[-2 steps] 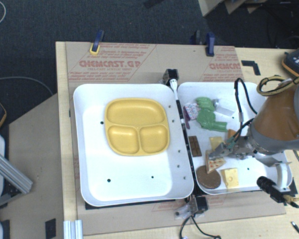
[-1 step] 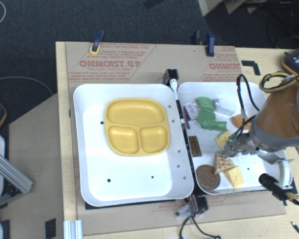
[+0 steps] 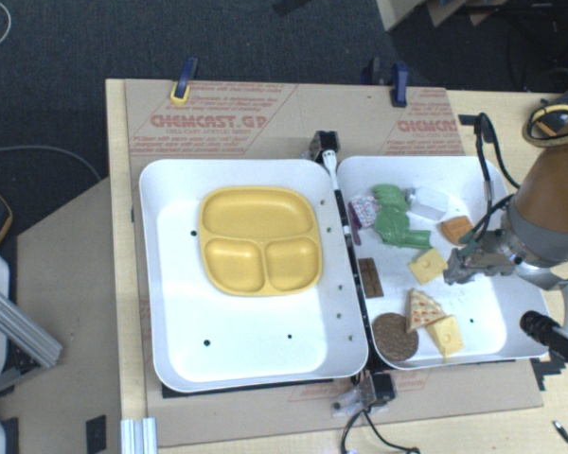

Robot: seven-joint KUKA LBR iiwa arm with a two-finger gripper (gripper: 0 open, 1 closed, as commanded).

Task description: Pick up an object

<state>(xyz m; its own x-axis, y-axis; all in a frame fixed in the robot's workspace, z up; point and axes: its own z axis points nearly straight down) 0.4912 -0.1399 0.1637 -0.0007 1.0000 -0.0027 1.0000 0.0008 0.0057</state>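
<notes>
Glossy white plastic is what both shallow bins are made of, sitting side by side on a pale wooden desk (image 3: 133, 253) with printed cardboard under them. The left bin (image 3: 170, 329) is carrying a smooth yellow tray (image 3: 260, 238) with three rounded compartments. The right bin (image 3: 492, 334) is holding a jumble of toy food: a lumpy green piece (image 3: 395, 218), an orange chunk (image 3: 455, 229), a yellow cheese-like block (image 3: 426, 267), a triangular slice (image 3: 422, 308), another yellow wedge (image 3: 446, 335), a flat round brown cookie (image 3: 394, 336) and a thin dark bar (image 3: 370, 277). The grey metal pincer (image 3: 459, 265) is hanging low over the right bin, just beside the yellow block. Honestly can't tell if it's apart or together from this angle.
</notes>
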